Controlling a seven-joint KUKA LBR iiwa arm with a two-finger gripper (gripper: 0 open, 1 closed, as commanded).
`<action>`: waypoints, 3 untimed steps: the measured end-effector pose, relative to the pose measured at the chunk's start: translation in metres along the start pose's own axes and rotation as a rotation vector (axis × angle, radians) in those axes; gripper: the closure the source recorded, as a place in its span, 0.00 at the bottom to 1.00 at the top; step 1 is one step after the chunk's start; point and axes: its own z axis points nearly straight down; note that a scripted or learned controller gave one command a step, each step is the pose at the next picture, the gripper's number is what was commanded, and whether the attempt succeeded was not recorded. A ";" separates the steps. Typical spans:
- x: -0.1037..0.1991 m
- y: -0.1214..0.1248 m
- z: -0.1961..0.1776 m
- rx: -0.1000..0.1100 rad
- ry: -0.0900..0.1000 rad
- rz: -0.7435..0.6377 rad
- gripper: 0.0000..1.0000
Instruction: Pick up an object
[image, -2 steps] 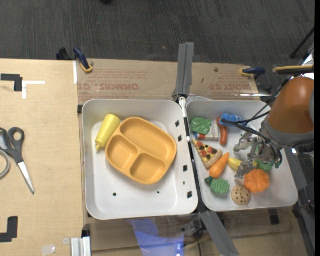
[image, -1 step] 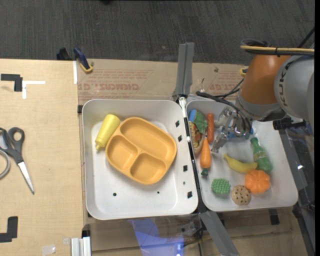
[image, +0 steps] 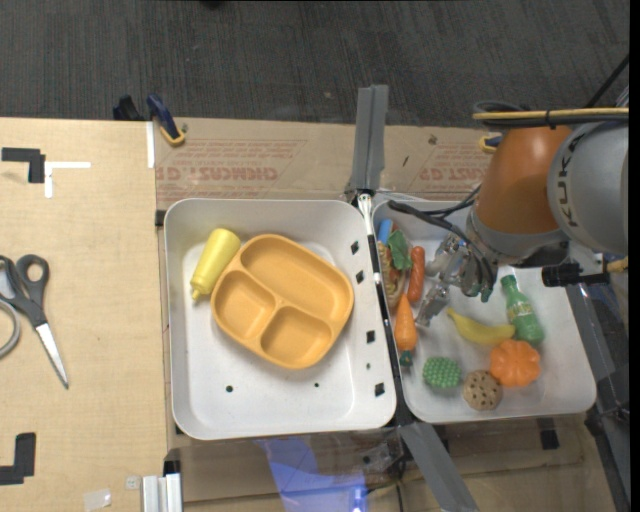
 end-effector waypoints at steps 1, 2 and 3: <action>-0.017 0.007 -0.001 0.000 -0.003 -0.022 0.00; -0.032 0.008 -0.002 0.000 -0.005 -0.042 0.00; -0.033 0.009 -0.009 0.001 -0.006 -0.045 1.00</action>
